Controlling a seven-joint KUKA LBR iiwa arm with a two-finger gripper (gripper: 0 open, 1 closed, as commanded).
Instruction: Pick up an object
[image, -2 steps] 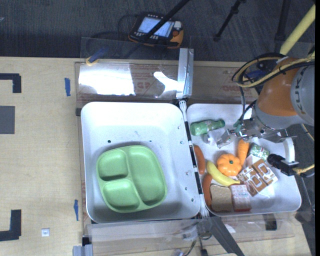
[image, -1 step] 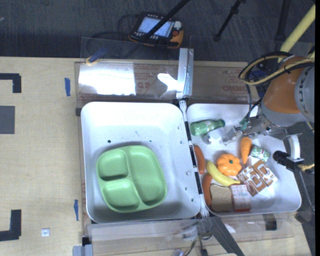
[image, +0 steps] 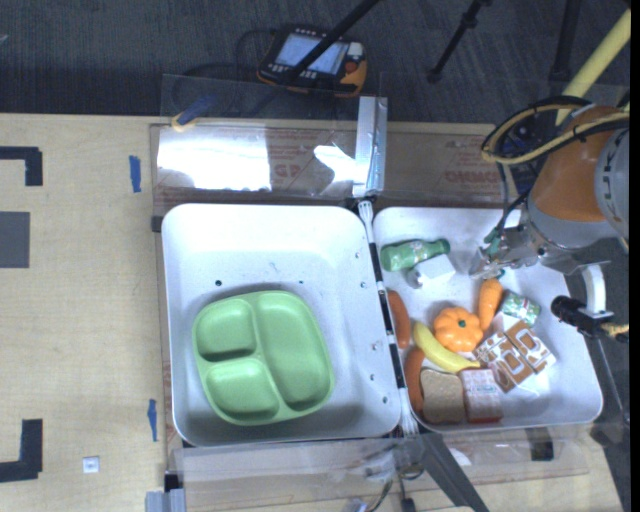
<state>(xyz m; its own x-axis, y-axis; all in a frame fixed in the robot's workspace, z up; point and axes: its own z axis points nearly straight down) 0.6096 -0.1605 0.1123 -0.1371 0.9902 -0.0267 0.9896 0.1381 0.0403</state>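
Objects for picking lie clustered in the right bin (image: 580, 400), seen from above. Left to right: the left bin (image: 200, 240) holds a green divided plate (image: 262, 354) with three compartments, resting toward the bin's 6 o'clock side. Across the shared rim, the right bin carries a green bottle (image: 412, 254) lying on its side at about 11 o'clock, with a small white piece (image: 434, 268) just beside it. An orange-red sausage-like item (image: 399, 318) lies along the bin's 9 o'clock wall. Near the bin's centre sits a small orange pumpkin (image: 457, 328), touching a yellow banana (image: 436, 350) below it. A slice of brown bread (image: 441, 394) lies at 6 o'clock, just beside a small pinkish box (image: 481, 394). A carrot (image: 489, 300) stands tilted at the pumpkin's 1 o'clock. A brown-and-white patterned packet (image: 515, 358) lies at 4 o'clock from the pumpkin, with a small green-and-white packet (image: 520, 308) above it. The gripper (image: 497, 255) hangs over the bin's 1 o'clock region, just above the carrot's upper end; whether its jaws are spread or pressed together cannot be told. The grey arm with orange band (image: 570, 185) enters from the right.
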